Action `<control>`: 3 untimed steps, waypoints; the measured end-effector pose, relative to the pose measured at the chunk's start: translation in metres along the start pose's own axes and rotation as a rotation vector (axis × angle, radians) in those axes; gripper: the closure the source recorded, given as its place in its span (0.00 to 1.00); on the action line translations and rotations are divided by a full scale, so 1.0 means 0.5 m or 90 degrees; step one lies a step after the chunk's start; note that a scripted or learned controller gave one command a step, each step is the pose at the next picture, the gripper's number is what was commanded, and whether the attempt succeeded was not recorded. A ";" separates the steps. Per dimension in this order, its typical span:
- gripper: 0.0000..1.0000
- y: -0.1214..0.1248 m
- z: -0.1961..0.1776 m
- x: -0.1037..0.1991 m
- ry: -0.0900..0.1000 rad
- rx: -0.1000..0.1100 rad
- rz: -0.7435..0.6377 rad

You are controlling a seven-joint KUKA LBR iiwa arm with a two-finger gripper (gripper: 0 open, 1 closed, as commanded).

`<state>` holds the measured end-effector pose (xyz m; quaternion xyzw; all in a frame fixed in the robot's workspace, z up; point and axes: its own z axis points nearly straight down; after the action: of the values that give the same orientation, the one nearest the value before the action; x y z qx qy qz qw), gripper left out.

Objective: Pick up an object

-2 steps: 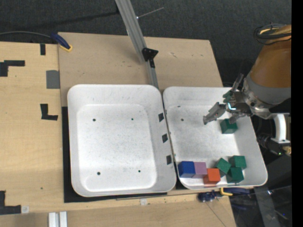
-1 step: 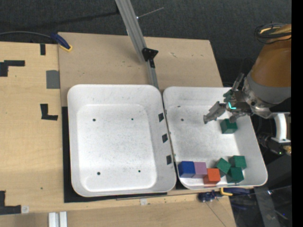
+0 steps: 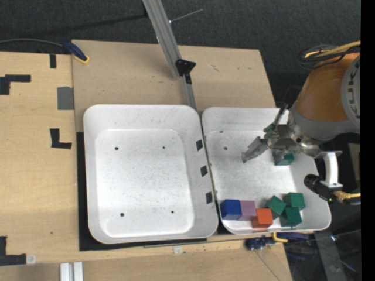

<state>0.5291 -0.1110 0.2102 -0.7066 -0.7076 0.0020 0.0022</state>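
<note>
Green block (image 3: 285, 158) sits right by my gripper (image 3: 270, 150) in right bin (image 3: 234, 122); can't tell jaw state.

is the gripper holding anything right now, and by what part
Cannot be told. The gripper hangs over the right bin with a green block right beside it, but no grasp shows.

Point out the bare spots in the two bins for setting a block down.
The left bin has a bare floor. In the right bin, free floor lies between the divider and the gripper. Crowded: near edge, blue cube to green blocks.
</note>
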 end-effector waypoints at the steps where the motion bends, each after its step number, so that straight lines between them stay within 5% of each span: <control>1: 0.00 0.008 0.091 0.006 0.000 0.000 0.000; 2: 0.00 0.008 0.180 0.000 0.000 0.001 0.000; 3: 1.00 0.010 0.155 0.002 0.000 -0.001 0.000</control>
<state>0.5334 -0.1100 0.1326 -0.7065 -0.7077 0.0009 0.0016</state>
